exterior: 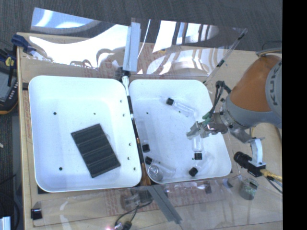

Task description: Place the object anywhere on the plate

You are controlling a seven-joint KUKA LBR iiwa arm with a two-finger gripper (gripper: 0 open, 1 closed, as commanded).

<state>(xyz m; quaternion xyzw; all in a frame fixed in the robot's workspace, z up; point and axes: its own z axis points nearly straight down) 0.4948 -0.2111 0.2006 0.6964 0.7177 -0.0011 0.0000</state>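
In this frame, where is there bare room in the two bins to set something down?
Left bin: bare floor above and left of the dark ridged plate. Right bin: a bare middle strip between the upper vial and the front-edge vials. It is crowded around the gripper and along the front edge.

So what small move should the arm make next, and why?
Probably a short descent straight down. The claw hovers in the right white bin over a clear plastic vial with a black cap, one of several there. The dark ribbed rectangular plate lies in the left white bin, so a grasp seems to come before any carry.
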